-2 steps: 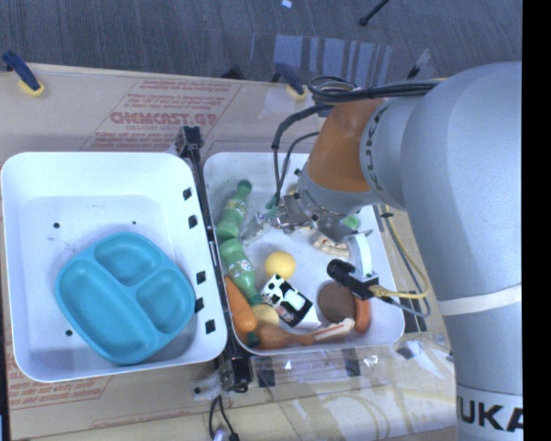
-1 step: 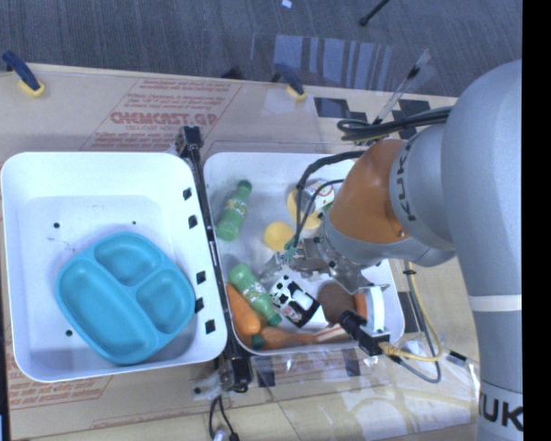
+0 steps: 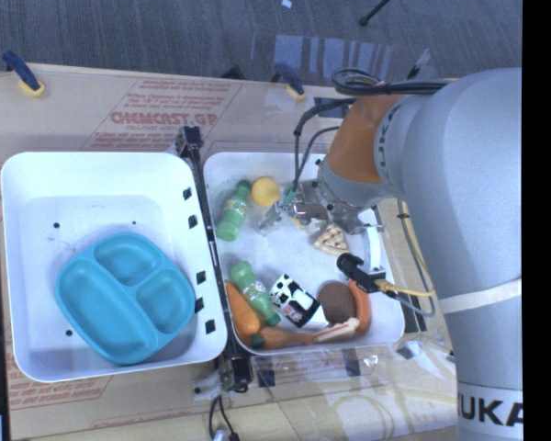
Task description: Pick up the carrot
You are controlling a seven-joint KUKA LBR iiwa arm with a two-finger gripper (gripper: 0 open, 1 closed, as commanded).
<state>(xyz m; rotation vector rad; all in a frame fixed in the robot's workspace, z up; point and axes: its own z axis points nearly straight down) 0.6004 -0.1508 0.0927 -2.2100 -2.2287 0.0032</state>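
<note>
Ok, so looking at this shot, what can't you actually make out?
- Claw: too small and blurred in the camera view to tell open from shut.
- Carrot: its lower end is tucked against the right bin's wall, and a green bottle crosses it.
- Waffle piece: partly covered by the wrist.
- Right bin's far right side: hidden by the arm.

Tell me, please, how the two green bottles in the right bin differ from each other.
The upper green bottle is paler, yellow-green, while the lower green bottle is a deeper green. The upper one lies near the bin's far left side, beside the yellow lemon; the lower one lies toward the near edge, against the carrot. The upper one leans up to the right, the lower one down to the right. Both are small, lying on their sides.
</note>
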